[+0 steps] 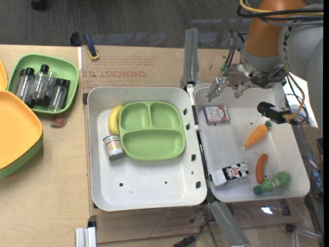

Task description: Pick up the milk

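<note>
The milk (230, 174) is a small white carton with black cow patches. It lies on its side near the front left of the right bin (303, 187). My gripper (226, 89) hangs over the back left corner of that bin, well behind the carton and just above a pink box (216, 114). Its fingers (213, 90) are spread open with nothing between them.
The right bin also holds a carrot (256, 135), a red sausage (261, 168) and a green bottle (272, 183) close to the milk. In the left bin (149, 194) sit a green divided plate (151, 130), a yellow fruit (115, 118) and a can (113, 147).
</note>
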`<state>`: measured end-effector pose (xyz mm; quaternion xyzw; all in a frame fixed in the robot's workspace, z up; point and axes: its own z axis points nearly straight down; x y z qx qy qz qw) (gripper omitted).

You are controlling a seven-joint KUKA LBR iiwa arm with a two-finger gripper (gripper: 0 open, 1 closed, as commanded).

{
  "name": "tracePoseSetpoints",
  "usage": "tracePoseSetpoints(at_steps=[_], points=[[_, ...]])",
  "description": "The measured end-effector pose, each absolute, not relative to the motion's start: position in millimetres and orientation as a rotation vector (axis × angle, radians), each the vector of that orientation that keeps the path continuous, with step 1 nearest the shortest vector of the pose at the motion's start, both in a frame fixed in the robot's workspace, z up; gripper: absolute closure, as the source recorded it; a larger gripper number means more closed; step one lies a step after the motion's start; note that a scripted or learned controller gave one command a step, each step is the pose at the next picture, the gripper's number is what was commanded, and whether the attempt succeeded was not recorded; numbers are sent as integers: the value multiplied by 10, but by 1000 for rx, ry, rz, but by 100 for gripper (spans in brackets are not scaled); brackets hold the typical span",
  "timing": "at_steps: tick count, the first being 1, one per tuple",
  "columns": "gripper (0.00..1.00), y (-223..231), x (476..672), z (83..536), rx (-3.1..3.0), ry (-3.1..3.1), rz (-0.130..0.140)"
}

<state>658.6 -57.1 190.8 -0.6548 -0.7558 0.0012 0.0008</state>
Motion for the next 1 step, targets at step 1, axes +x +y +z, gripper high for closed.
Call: tracePoseSetpoints(at_steps=[1], points=[[0,-1140,5911,1361,-2448,-1966,5]])
